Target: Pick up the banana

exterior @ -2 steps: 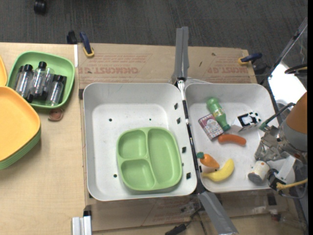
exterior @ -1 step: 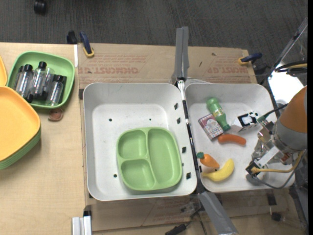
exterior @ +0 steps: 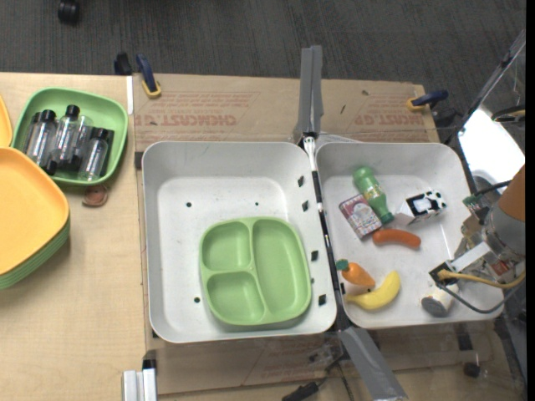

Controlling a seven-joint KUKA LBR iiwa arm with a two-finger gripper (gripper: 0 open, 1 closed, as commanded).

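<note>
The yellow banana lies near the front edge of the right bin, curved ends pointing up. An orange carrot touches its left end. My gripper hangs over the bin's right rim, well to the right of the banana and apart from it, with a yellow cable looped beneath it. Nothing shows between it and the banana except a grey lump.
The right bin also holds a green bottle, a pink packet, a red sausage and a black-and-white toy. A green divided plate lies in the left bin. A tray of bottles and orange plates sit far left.
</note>
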